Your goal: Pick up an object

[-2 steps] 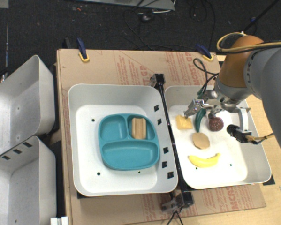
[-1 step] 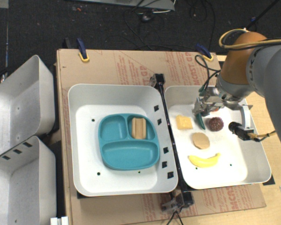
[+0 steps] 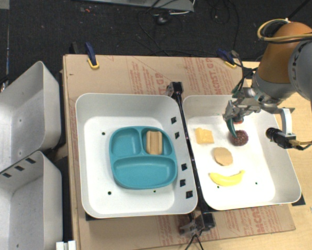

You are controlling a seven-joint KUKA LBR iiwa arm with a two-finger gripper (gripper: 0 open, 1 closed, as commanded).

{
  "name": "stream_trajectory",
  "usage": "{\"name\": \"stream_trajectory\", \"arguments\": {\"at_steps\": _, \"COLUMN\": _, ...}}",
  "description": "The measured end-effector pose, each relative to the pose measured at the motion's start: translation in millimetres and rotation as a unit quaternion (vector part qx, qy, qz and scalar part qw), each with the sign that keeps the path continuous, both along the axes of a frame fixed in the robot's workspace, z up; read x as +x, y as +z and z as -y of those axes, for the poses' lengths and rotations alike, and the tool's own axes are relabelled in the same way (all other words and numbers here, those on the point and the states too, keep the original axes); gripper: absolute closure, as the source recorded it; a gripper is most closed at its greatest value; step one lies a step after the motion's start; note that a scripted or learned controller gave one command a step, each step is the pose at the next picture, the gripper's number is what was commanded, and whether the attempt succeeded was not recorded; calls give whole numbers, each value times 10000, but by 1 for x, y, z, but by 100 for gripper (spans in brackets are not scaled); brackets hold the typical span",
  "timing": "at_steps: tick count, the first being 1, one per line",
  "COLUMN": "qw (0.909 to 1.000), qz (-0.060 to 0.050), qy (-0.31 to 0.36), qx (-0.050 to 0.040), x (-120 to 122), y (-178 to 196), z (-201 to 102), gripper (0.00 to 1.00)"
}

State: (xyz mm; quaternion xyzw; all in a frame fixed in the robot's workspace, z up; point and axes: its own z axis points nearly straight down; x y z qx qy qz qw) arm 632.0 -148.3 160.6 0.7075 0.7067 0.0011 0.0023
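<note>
In the right bin (image 3: 281,189) lie a yellow cheese wedge (image 3: 204,135), a tan oval piece (image 3: 223,156), a yellow banana (image 3: 226,178) and a dark red round object (image 3: 240,138). My gripper (image 3: 233,124) hangs over the upper middle of that bin, just above and to the left of the dark red object, and seems to touch its top edge. Nothing is visibly lifted off the bin floor. The cheese wedge lies a short way to the gripper's left.
The left bin (image 3: 88,191) holds a teal divided plate (image 3: 140,176) with a tan bread-like piece (image 3: 154,142) in its upper right compartment. A black divider (image 3: 184,139) runs between the bins. Grey trays (image 3: 20,119) stand off the bench at the left.
</note>
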Motion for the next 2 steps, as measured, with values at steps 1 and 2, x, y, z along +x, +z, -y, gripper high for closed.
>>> {"name": "stream_trajectory", "arguments": {"at_steps": 1, "qw": 10000, "qz": 3, "qy": 23, "qx": 3, "x": -4, "y": 52, "z": -9, "gripper": 100}}
{"name": "stream_trajectory", "arguments": {"at_steps": 2, "qw": 10000, "qz": 1, "qy": 23, "qx": 1, "x": -3, "y": 89, "z": -9, "gripper": 100}}
